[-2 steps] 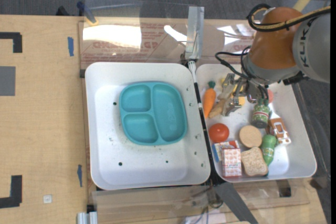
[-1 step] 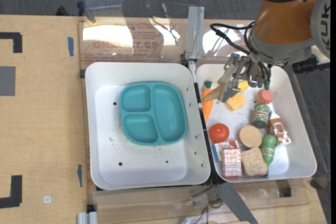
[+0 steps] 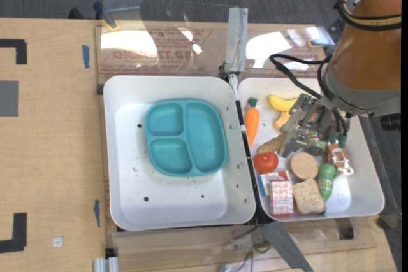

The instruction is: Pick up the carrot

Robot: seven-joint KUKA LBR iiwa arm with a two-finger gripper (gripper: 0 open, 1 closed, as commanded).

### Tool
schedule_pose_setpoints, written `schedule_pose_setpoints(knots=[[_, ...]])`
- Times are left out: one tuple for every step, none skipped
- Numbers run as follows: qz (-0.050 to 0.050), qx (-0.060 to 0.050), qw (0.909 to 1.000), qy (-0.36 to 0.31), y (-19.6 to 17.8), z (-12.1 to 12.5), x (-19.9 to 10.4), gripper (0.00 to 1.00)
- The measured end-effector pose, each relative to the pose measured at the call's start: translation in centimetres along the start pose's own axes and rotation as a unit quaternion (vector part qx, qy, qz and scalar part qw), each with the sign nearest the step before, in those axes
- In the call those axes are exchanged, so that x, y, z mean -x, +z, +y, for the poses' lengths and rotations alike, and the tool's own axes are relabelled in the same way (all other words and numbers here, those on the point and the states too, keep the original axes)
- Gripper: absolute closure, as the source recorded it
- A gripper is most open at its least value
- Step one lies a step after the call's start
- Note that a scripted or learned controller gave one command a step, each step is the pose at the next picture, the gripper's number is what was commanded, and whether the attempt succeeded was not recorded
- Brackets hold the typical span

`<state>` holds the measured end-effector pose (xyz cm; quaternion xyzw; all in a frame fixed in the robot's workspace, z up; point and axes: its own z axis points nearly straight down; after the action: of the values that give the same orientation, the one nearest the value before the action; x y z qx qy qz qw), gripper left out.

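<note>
Gripper [image 3: 305, 127], grip state impossible to tell, hangs right of the carrot [image 3: 252, 121]; approach step, next shift left over the carrot.

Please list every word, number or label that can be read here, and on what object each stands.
Red print on the cardboard behind the bins: under glare, too blurred to read.
Red-and-white carton in the right bin: print too small to read.
No other text shows.

One fixed camera looks down at a slant from above the bench [image 3: 44, 137], taking in both bins; the arm [image 3: 370, 41] enters from the right.
</note>
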<state>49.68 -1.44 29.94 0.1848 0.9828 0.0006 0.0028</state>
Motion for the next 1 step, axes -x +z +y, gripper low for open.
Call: schedule_pose_setpoints(knots=[[0.006, -0.003, 1.0000, -0.003, 11.95, -0.94, 4.41, 1.00]])
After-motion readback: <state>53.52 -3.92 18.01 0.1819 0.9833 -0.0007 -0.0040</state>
